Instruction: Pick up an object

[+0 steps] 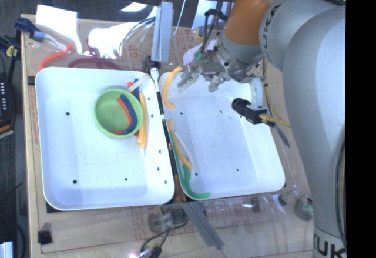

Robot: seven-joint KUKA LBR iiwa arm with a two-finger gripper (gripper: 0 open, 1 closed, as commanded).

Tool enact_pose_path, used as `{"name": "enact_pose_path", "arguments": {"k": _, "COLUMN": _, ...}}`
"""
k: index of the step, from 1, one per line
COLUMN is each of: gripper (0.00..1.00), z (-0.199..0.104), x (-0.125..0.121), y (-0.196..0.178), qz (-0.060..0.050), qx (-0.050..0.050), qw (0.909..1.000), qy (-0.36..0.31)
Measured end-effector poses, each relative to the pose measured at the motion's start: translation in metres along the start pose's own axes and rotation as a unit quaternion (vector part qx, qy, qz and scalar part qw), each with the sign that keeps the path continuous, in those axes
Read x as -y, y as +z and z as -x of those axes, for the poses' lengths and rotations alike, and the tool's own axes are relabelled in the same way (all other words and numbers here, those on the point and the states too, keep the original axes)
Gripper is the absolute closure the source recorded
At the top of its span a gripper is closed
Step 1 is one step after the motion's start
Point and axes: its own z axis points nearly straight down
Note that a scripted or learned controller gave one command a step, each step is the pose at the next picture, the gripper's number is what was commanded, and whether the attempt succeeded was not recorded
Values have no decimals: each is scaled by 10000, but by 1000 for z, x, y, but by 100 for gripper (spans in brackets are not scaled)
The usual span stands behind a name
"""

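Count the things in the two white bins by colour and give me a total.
Left bin:
Green bowl: 1
Red strip: 1
Blue strip: 1
Orange strip: 1

Right bin:
Orange curved strip: 1
Yellow strip: 1
Green strip: 1

Total: 7, as far as the view lets me tell.

Both bins are plain white: the left bin (76,163) and the right bin (235,151), each dotted with a few small dark spots. A lime-green bowl (119,113) holds red and blue curved strips. An orange stick (142,127) lies beside it. Yellow and orange strips (183,154) and a dark green strip (191,189) edge the right bin. The arm (305,45) is grey with an orange band (249,10). The desk (106,221) is tan with faint reddish print.
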Motion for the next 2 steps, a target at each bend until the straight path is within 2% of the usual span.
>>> {"name": "enact_pose_path", "arguments": {"k": 1, "gripper": 0, "z": -2, "x": -10, "y": 116, "qz": 46, "qx": 103, "qw": 9962, "qy": -869}}
{"name": "enact_pose_path", "arguments": {"k": 2, "gripper": 100, "z": -9, "x": -10, "y": 108, "qz": 27, "qx": 49, "qw": 9958, "qy": -909}}
